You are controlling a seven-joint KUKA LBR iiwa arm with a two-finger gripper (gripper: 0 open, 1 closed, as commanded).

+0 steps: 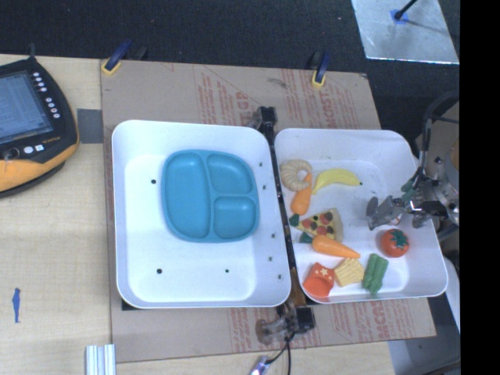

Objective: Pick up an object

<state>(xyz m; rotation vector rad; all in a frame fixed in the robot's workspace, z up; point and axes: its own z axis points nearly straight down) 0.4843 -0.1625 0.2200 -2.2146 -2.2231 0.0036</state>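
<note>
The right bin (406,151) holds several toy foods: a ring-shaped bagel (296,173), a banana (337,180), a pizza slice (322,224), a carrot (334,247), a red tomato (394,242), a green vegetable (375,273), a yellow waffle-like piece (349,272) and a red-orange piece (318,280). My gripper (377,212) reaches in from the right, low over bare bin floor. It is just up and left of the tomato and right of the pizza slice. Its fingers look open, with nothing between them.
The left bin (133,272) holds a blue divided plate (209,195). A teach pendant (31,123) lies on the bench at far left. Clamps (318,67) pin the cardboard sheet under both bins.
</note>
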